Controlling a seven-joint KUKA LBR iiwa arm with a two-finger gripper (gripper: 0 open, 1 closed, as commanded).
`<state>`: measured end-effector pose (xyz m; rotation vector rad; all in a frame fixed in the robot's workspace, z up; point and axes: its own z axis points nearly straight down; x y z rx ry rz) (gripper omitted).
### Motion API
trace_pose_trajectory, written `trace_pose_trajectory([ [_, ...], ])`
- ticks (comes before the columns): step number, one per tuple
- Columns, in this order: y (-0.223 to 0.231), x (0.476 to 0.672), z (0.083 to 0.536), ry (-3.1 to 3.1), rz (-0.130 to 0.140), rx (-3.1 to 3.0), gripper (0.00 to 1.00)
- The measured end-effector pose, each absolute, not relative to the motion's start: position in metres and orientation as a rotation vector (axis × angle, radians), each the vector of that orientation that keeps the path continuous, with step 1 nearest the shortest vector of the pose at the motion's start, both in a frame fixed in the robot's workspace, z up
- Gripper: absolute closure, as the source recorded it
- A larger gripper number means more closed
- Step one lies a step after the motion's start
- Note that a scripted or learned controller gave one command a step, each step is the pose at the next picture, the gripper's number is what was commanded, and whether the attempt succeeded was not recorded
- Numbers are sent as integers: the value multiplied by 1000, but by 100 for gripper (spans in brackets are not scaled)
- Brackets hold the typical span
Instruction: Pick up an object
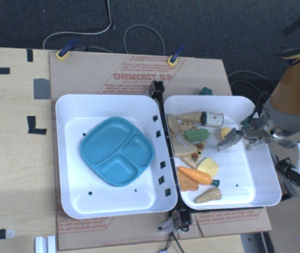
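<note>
while the gripper [233, 139] hangs low over the upper part of the right bin [250, 183], i honestly can't tell if its fingers are spread or pressed together, they're just a grey blur pointing left. nothing visibly sits between them. just beside the tip is a small yellow piece [225, 132], and a bit further left there's a green pickle-looking thing [196, 135] with a black and clear cylinder [211, 119] above it. lower down in that bin: a pale yellow chunk [208, 166], a carrot [195, 175] lying at a slant, and an ice cream cone [208, 195] near the front wall. the left bin [70, 141] holds a blue divided plate [117, 150], well apart from the arm [289, 96], which comes in from the right.
</note>
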<state>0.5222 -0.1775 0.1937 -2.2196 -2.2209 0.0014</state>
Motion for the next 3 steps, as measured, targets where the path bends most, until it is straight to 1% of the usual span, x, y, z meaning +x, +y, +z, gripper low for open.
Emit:
trace_pose_trajectory([
  [1, -137, 561, 84, -2229, -2, -2224, 0],
  [2, -103, 654, 87, -2233, 14, -2221, 0],
  [3, -101, 653, 99, -2223, -3, -2224, 100],
])
